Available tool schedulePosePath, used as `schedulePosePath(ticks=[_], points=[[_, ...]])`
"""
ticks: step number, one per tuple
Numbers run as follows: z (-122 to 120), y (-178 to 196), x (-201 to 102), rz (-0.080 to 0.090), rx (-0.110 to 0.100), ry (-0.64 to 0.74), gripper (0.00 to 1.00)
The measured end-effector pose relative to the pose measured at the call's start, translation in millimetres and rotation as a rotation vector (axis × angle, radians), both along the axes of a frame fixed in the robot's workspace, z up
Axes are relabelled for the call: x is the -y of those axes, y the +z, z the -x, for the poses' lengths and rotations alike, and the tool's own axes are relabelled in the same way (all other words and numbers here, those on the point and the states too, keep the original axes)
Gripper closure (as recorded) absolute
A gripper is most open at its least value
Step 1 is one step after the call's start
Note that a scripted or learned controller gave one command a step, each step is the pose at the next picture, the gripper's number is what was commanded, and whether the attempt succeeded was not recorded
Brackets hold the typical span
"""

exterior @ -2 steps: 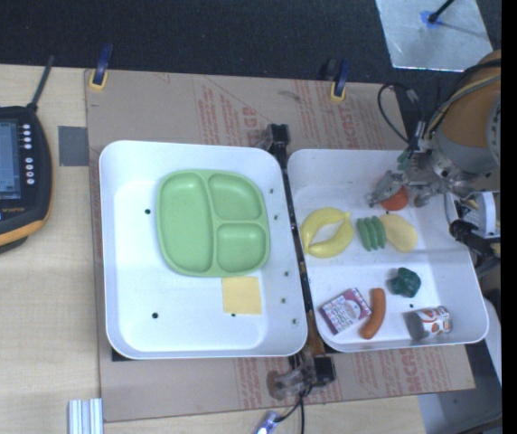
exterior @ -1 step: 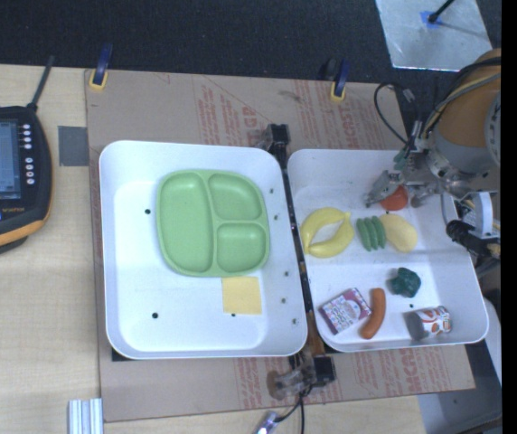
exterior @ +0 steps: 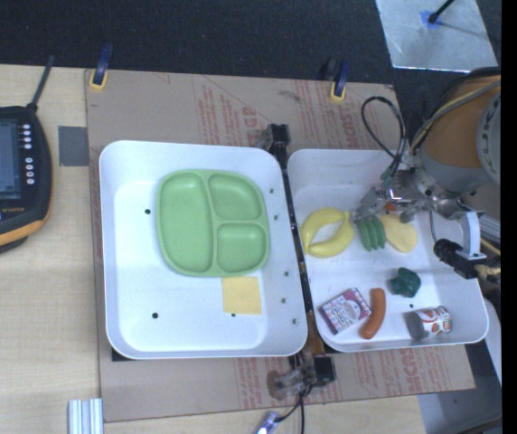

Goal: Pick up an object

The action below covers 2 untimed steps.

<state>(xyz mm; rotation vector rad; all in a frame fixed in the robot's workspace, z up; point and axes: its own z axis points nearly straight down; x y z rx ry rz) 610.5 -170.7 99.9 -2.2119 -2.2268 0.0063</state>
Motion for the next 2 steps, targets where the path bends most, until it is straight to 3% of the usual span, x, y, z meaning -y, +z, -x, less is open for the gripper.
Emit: schedulePosePath(ticks=[1, 2], points=[[8, 36, 42, 0.0, 0.003, -0.005, 0.0], [-22, -8, 41, 0.0, 0.002, -0.002, 0.0]])
